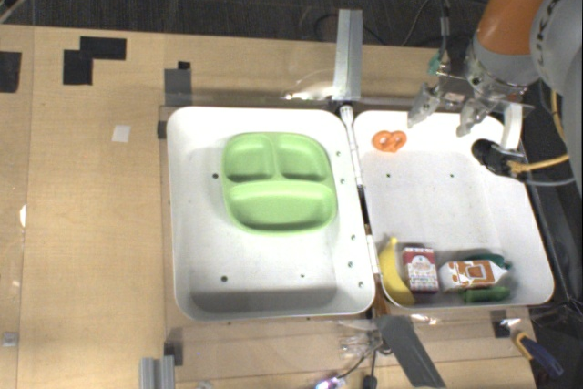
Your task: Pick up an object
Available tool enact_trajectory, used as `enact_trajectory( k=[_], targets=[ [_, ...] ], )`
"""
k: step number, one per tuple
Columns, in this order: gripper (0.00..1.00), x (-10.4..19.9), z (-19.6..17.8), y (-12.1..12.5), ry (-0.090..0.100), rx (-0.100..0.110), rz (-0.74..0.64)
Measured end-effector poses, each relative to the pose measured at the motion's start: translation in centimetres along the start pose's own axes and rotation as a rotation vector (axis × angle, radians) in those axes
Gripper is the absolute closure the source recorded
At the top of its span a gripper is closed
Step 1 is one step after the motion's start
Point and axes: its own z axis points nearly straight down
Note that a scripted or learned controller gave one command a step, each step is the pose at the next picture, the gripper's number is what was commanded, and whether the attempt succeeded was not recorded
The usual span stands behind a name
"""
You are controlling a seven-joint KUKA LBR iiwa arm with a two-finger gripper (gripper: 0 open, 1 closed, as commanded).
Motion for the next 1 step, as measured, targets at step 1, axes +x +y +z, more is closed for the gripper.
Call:
enact_trajectory(
  k=[1],
  targets=[
    [0.0,1.44,4.51,1.59,0.0,0.0,-0.177]
  ],
)
